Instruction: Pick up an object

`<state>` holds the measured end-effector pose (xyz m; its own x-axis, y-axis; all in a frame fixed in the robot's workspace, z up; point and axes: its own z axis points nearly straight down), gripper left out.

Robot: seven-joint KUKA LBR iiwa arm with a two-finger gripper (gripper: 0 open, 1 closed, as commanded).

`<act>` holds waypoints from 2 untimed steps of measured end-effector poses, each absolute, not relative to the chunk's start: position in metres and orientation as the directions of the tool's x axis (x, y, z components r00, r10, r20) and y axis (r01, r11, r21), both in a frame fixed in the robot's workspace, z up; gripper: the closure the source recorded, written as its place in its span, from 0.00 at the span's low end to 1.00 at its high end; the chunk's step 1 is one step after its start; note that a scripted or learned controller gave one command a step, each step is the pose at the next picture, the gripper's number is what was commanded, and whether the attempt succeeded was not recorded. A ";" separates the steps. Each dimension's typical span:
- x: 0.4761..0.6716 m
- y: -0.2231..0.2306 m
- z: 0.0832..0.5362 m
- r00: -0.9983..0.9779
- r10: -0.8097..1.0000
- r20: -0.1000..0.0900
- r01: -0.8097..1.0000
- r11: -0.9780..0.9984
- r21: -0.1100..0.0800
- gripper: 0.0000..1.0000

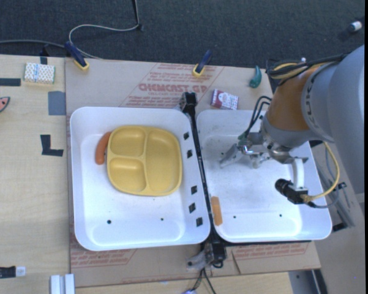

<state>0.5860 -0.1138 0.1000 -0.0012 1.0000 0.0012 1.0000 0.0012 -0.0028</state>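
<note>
My gripper hangs low over the upper left part of the right bin, pointing left, and stands open with nothing between its fingers. A small orange stick-shaped object lies at the right bin's left wall, near the front and well below the gripper. The left bin holds a yellow divided plate. An orange sausage-shaped piece lies against the plate's left edge.
A black divider with clips runs between the two bins. A small red-and-white packet lies on the cardboard behind the right bin. Yellow and teal clamps grip the back edge. Cables hang off the wrist over the right bin's right side.
</note>
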 end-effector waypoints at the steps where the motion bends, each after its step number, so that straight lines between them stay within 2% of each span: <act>1: 0.643 -0.097 0.140 -0.002 1.000 0.000 1.000 0.002 0.001 0.00; 2: 0.605 -0.094 0.086 -0.001 1.000 0.000 1.000 0.001 0.000 0.00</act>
<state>0.6052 -0.0940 0.0857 -0.0009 1.0000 -0.0004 1.0000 0.0009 0.0004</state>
